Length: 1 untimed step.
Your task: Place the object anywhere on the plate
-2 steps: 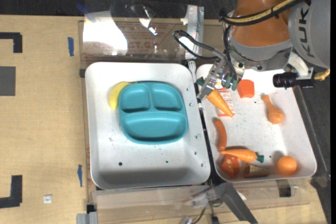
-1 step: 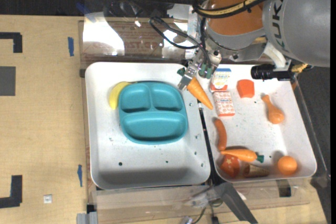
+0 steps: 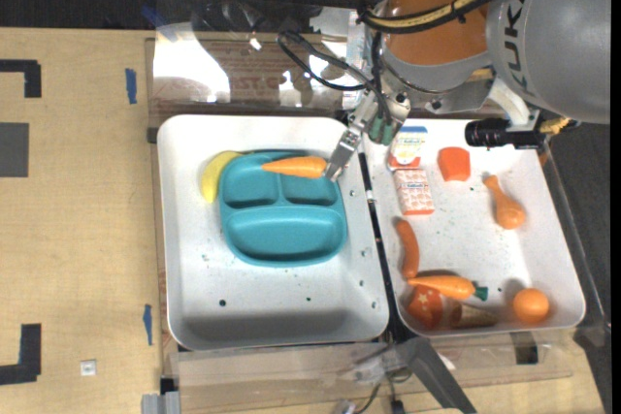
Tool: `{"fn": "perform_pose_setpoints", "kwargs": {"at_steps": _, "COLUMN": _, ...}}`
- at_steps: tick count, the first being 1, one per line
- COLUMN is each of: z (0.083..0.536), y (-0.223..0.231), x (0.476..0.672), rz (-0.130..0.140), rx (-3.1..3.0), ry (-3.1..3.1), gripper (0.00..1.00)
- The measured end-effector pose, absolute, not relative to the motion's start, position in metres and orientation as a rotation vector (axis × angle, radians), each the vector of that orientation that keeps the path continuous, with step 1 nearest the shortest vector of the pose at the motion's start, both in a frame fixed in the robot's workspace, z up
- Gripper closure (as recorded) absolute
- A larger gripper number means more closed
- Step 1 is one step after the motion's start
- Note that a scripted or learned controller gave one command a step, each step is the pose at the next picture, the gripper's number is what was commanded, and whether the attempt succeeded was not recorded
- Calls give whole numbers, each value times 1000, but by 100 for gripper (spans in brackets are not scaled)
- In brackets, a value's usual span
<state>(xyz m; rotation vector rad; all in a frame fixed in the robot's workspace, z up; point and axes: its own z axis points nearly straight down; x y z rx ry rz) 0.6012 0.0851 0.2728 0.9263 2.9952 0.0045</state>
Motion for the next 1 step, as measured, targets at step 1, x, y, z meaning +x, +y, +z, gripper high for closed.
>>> {"fn": "perform_pose_setpoints", "kwargs": {"at_steps": 1, "z": 273, "y": 85, "x": 601, "rz": 4, "rx": 926, "ry": 2995, "gripper": 0}}
